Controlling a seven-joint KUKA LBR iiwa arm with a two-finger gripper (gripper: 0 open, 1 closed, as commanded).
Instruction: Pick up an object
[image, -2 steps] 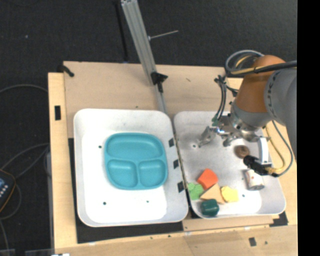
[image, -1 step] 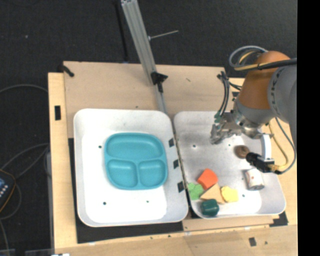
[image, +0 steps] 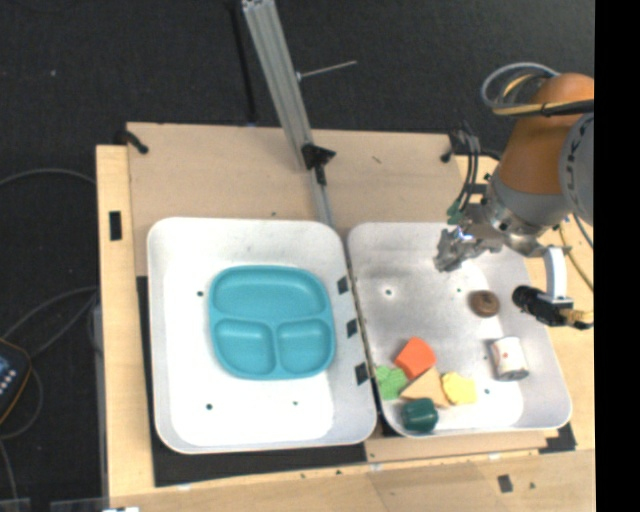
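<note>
Brown and small, a round disc (image: 485, 303) lay flat on the floor of the right bin (image: 400, 262), apart from everything else and nearest the pincer (image: 450, 249), so it looked the easiest object to take. The pincer hung over the upper part of that bin, up and to the left of the disc, gripping nothing; whether it was released or clenched could not be told from above. A white cylinder (image: 509, 357) lay on its side lower right of the disc. Along the bin's lower edge an orange block (image: 416, 355), a yellow piece (image: 459, 388), a light green piece (image: 390, 381) and a dark green piece (image: 420, 415) crowded together, some touching. A good attempt would have centred squarely over the disc before descending, avoiding that cluster. The left bin (image: 180, 330) held a teal divided plate (image: 270, 321); both bins sat on the table (image: 220, 170)
</note>
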